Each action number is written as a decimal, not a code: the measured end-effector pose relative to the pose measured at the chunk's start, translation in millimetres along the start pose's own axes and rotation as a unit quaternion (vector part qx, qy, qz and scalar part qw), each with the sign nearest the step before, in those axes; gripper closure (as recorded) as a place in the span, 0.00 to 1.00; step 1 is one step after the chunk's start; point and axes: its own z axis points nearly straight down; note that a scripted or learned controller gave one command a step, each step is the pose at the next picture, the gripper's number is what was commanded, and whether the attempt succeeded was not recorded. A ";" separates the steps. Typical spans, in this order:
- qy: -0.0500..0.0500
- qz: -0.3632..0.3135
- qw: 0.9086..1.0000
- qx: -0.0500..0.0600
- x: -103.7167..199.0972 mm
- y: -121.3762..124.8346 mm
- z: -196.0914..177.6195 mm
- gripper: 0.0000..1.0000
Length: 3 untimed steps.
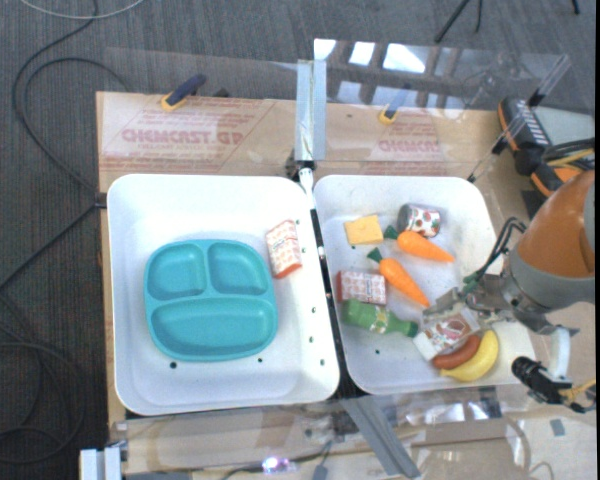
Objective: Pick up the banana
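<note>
— Where is the claw (458,304) now?

— It is low over the right bin (470,193), just above and left of the banana (480,358). If it is wide or narrow, I cannot tell; the metal parts are too blurred.

— And the banana?

— It lies at the bin's lower right corner, touching a red sausage (452,353). A small packet (442,334) is just left of the banana. Two carrots (412,263) and a green bottle (377,319) are further left. Well apart from the banana, the left bin (140,198) holds a blue plate (211,298).
</note>
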 end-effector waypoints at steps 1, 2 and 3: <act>-0.003 -0.019 1.000 0.002 -3.4 -2.6 -18.0 0.00; -0.004 0.001 1.000 0.002 0.8 38.5 -28.3 0.00; -0.004 -0.104 0.995 0.003 -4.7 -3.5 -13.8 0.00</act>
